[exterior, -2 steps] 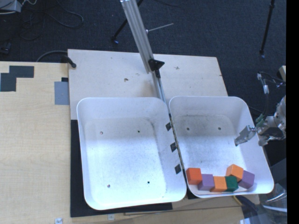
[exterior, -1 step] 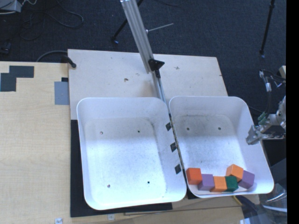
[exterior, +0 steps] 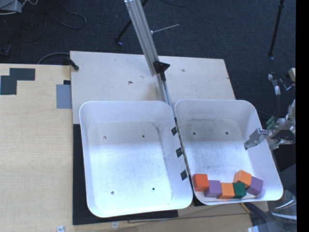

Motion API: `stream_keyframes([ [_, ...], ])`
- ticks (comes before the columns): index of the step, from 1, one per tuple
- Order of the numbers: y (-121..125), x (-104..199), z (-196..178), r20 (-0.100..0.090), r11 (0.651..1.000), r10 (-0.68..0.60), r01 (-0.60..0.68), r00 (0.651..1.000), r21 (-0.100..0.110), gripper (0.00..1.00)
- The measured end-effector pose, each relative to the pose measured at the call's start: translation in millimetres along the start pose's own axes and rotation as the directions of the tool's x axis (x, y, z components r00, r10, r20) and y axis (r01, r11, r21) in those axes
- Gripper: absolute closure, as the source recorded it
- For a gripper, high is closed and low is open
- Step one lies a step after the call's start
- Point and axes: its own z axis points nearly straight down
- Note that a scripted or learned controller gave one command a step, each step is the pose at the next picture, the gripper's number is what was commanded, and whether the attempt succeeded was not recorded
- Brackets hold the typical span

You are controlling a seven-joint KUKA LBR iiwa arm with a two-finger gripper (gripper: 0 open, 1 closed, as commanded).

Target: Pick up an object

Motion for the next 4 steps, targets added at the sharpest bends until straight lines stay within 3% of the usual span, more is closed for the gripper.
stream_keyframes([
  [1, 0.3, -0.7, -9.9, 0.001, 1.0, -0.001, 0.001, 1.0, -0.001, 1.0],
  [2, 0.2, -0.7, -9.5, 0.001, 1.0, 0.0, 0.0, 1.0, -0.001, 0.0],
  [3, 0.6, -1.4, -19.4, 0.002, 1.0, -0.002, 0.002, 1.0, -0.002, 1.0],
  [4, 0.4, -1.4, -19.0, 0.001, 1.0, 0.0, 0.0, 1.0, -0.001, 0.0],
])
